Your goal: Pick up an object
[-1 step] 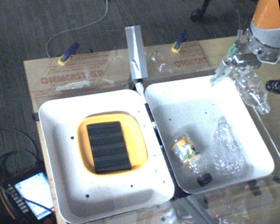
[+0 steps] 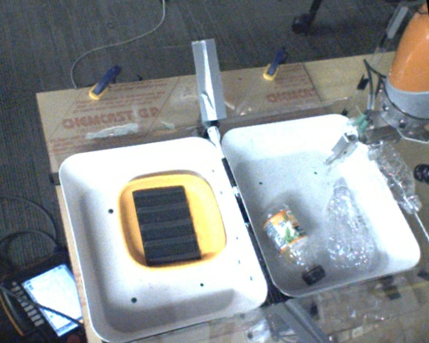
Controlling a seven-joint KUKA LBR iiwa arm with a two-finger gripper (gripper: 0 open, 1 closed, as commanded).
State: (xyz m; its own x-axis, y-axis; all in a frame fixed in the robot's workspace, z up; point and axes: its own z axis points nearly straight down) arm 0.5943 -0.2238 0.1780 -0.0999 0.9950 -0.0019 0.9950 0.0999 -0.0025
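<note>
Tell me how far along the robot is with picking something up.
Nothing looks picked yet. The gripper sits over the right bin's upper right corner, with nothing visibly between its fingers. The small plastic bottle with the orange label and the clear crumpled plastic piece lie on the bin floor. Left to do: descend, grasp one, and lift.

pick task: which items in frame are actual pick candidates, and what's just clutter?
Candidates:
- small clear plastic bottle with orange label and black cap, right white bin
- crumpled clear plastic item, same bin
- yellow-rimmed block with black ribbed top, left white bin
- gripper over the right bin's far right corner

Clutter:
- two blue-and-yellow clamps
- handheld screen unit on floor
</note>
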